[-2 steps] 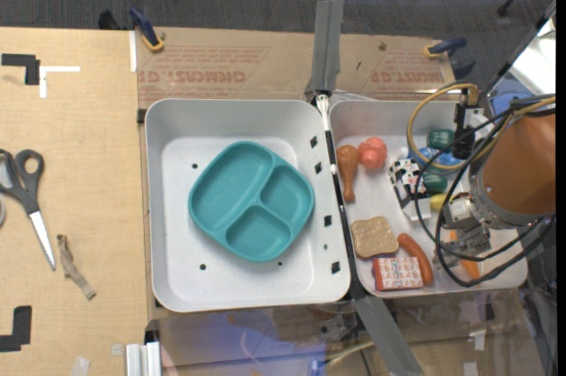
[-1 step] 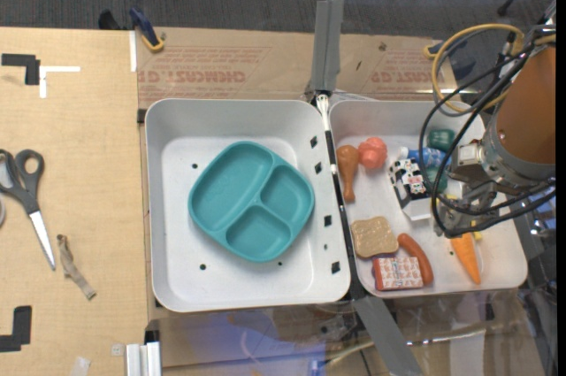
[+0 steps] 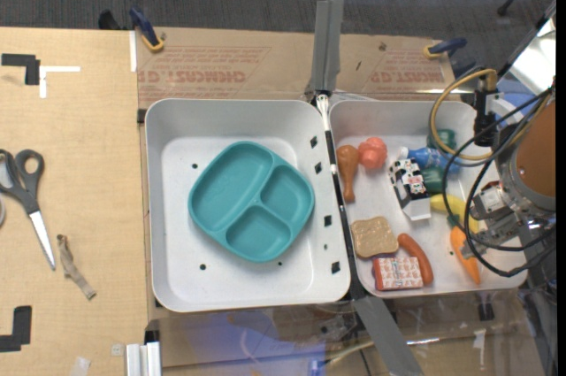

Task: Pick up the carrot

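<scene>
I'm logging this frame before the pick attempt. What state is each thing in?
carrot: lying in the right bin by its right edge, under the arm, not visibly gripped.
teal plate: flat in the left bin, nothing on it.
sausage: lying flat beside the bread slice.
scissors: lying on the bench, blades closed.

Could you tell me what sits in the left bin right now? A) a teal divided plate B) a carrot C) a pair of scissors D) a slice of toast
A: the teal plate lies alone in the left bin; the food is in the right bin.
</scene>
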